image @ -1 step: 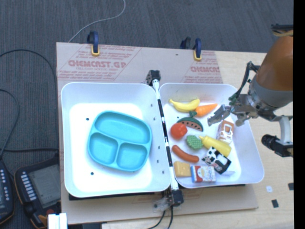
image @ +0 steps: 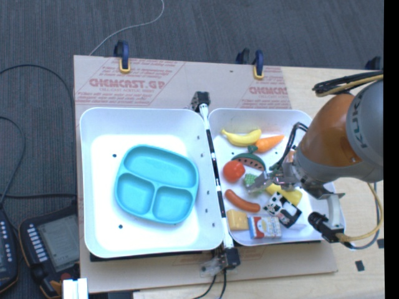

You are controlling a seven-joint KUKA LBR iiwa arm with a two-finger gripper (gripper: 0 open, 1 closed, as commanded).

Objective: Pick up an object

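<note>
The right bin (image: 218, 167) holds toy food: a yellow banana (image: 242, 136), an orange carrot (image: 269, 143), a watermelon slice (image: 250, 162), a red tomato (image: 234, 170), a small green piece (image: 251, 180), a red sausage (image: 242, 200), a yellow block (image: 237, 220) and a small carton (image: 265, 227). My gripper (image: 268, 183) is low in this bin, just right of the green piece and above a black-and-white item (image: 274, 203). The wrist hides part of a yellow item (image: 291, 196).
The left bin (image: 93, 167) holds a blue divided tray (image: 156, 184). A black rail with clamps (image: 212, 167) runs between the bins. The grey and orange arm (image: 340, 142) covers the right bin's right side. A cable (image: 358, 238) loops at the lower right.
</note>
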